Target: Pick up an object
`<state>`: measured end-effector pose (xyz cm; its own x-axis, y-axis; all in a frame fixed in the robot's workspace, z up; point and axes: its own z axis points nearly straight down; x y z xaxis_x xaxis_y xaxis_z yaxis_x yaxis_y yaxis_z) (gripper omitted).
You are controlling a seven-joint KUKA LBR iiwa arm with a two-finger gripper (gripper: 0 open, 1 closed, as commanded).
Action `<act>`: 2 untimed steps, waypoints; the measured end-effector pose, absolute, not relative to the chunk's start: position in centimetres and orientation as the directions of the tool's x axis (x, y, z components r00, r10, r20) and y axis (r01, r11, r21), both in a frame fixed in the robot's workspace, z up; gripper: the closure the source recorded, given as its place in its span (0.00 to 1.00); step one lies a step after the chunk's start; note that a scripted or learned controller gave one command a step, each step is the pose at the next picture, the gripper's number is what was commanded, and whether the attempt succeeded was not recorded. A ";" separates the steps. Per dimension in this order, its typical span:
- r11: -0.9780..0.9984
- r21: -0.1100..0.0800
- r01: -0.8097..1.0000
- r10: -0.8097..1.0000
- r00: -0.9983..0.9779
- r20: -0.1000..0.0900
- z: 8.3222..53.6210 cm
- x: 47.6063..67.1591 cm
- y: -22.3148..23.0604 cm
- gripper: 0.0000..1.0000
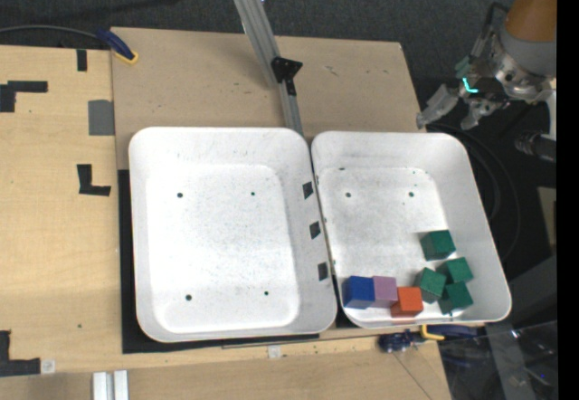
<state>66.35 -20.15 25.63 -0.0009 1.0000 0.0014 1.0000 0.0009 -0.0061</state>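
Wooden tabletop [208,72] carries two shallow white bins side by side: left bin [145,235] and right bin [452,154] (rims touching). Black mat [127,335] under the left bin. Black tape marks [89,179] near the tabletop's left edge.

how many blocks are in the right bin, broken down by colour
green blocks: 4
blue block: 1
purple block: 1
orange block: 1
total: 7, all clustered in the near right corner of the right bin
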 end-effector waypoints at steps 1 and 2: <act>0.002 -0.001 1.000 1.000 -0.002 -0.002 26.0 66.4 -20.2 0.00; 0.002 -0.007 1.000 1.000 -0.002 0.001 20.2 65.8 -19.3 0.00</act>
